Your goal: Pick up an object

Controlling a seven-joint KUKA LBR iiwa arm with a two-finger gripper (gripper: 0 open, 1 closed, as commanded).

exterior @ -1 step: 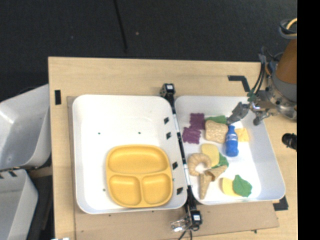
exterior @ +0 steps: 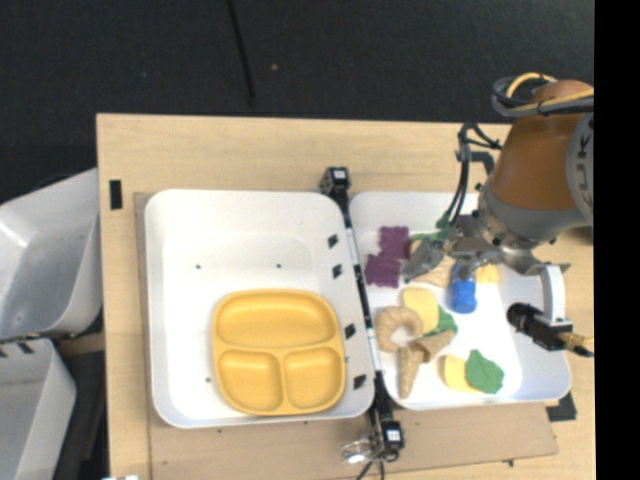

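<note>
Two white bins sit side by side on the bench, and your arm (exterior: 535, 173) reaches in from the right to hang over the right bin (exterior: 528, 366), where all the small loose things lie. The gripper (exterior: 458, 255) hovers over the middle of that bin, toward its far side, with a blue cylinder (exterior: 462, 294) just below it in the view. That cylinder looks the likeliest pick, since nothing else lies so close under the claw. You cannot tell from this slant whether the claw is open or closed, as the wrist covers it, and nothing can be seen held in it.

Around the cylinder the bin is crowded. Purple pieces (exterior: 388, 256) lie to its left against the bin's inner wall. Tan pieces (exterior: 405, 333) are heaped nearer the front, and a yellow piece (exterior: 455, 371) and a green piece (exterior: 484, 371) touch each other at the front edge. Another yellow scrap sits just beside the cylinder, so a descent here would probably nudge a neighbour.

The left bin (exterior: 160, 298) bears a yellow tray (exterior: 278, 351) with three compartments, set toward its front and well apart from the arm. By your judgement the pick is not yet made, and the next move calls for a straight drop onto the cylinder.
</note>
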